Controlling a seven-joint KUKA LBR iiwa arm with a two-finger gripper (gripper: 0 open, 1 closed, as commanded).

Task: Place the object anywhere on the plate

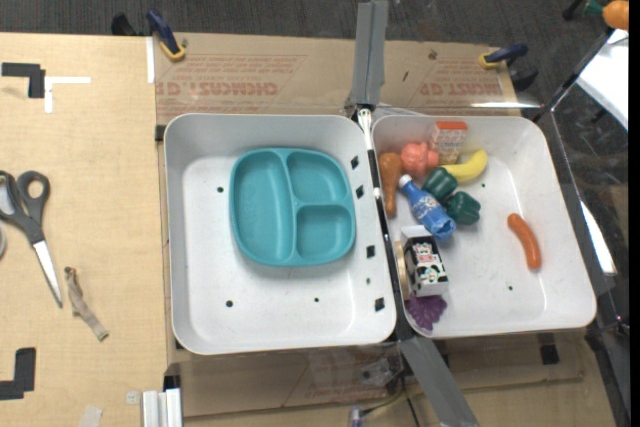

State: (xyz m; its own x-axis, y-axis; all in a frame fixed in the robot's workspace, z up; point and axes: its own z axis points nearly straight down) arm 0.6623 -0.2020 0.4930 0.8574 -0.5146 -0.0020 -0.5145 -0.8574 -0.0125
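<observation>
Near edge, right bin: purple grapes (424, 312) lie against the bin's left wall; just beyond them a small milk carton (425, 264) with a cow print.
Right bin (560, 295), middle: a blue bottle (425, 206) lies slanted, touching a dark green pepper (452, 196); an orange sausage (525, 240) lies well apart toward the right wall.
Right bin, far part: a carrot (388, 182) along the left wall, a pink-orange toy (419, 157), a yellow banana (466, 166), and a small white-and-orange box (450, 139), all crowded together.
Left bin (200, 295): the teal plate (293, 206), three compartments, sits near the middle, nothing on it.
In the way: the two bin walls meeting between the plate and the toys.
Desk (80, 215), left: scissors (30, 220) and a scrap of tape (85, 303).
Far edge: cardboard sheet (260, 75) held by blue-and-yellow clamps (166, 35).
Fingers: cannot tell their state.
</observation>
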